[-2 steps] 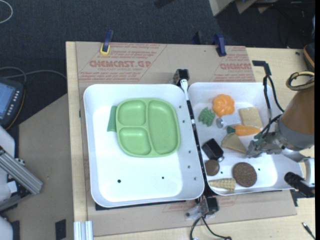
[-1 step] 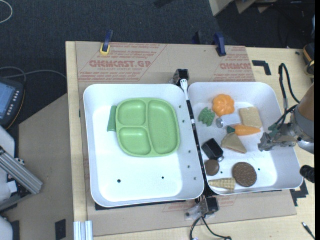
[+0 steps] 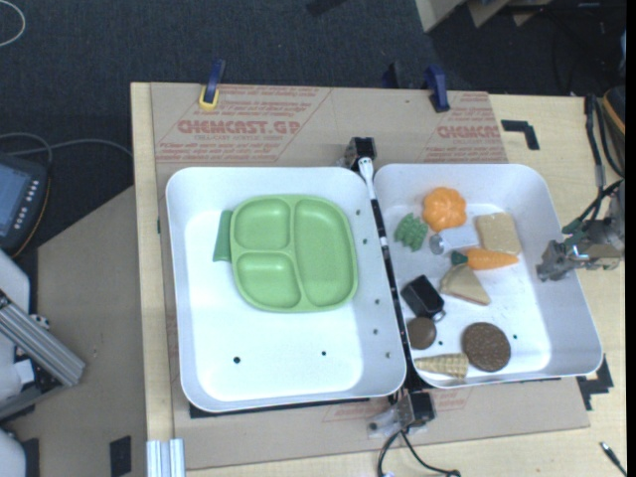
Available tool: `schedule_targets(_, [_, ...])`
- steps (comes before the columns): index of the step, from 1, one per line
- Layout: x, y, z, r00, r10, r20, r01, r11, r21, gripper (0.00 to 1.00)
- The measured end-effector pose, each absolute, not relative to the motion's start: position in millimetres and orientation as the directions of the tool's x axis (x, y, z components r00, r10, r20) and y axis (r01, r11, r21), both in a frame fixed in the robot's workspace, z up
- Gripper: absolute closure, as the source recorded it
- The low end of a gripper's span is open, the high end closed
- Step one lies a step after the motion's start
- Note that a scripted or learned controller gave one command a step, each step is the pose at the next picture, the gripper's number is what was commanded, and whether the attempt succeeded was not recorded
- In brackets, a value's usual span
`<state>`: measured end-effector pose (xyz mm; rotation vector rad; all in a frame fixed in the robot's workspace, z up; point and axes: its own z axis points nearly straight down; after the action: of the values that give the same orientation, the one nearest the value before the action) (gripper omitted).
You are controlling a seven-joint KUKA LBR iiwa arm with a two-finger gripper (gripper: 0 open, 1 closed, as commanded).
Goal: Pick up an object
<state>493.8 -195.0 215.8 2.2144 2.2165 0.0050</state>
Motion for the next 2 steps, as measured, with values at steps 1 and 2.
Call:
schedule_targets(1, [494.7,-195,226,-0.001,1.0,-0.002,1.0,0.001,0.004,1.0])
schedule_targets(2, [524.1,-144,228,-0.007,1.0,0.001,1.0,0.007,0.003,1.0])
